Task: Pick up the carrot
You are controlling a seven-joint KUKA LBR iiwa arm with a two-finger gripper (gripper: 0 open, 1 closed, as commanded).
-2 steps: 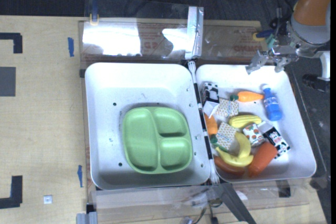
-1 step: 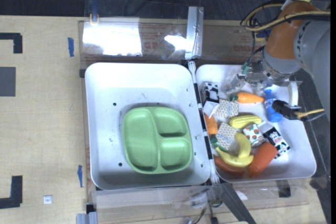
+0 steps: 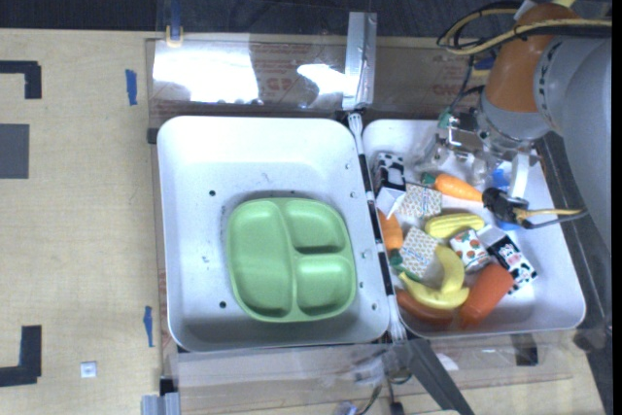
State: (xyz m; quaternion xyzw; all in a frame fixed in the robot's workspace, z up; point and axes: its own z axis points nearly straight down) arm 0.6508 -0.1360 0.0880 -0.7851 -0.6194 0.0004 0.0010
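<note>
- Gripper (image 3: 473,154) sits in the upper right of the frame, low over the back of the right bin (image 3: 564,292); how wide it stands and whether it has anything is not something I can tell.
- Grey arm (image 3: 573,92) with its orange band (image 3: 513,73) comes in from the right edge, above the gripper.
- Carrot (image 3: 457,188) lies just below the gripper, near the bin's middle, pointing right; whether they touch is unclear.
- Below the carrot is a heap: bananas (image 3: 442,272), checked packets (image 3: 420,253), a red-orange piece (image 3: 483,292) and small black-and-white boxes (image 3: 512,259).
- Left bin (image 3: 194,160), at the frame's centre, holds a green tray (image 3: 290,258) with three compartments.
- Both bins rest on a pale wooden bench (image 3: 73,209) with black marks and blue tape at the left.
- Clear panel (image 3: 253,63) stands behind the left bin; dark floor runs along the top of the frame.
</note>
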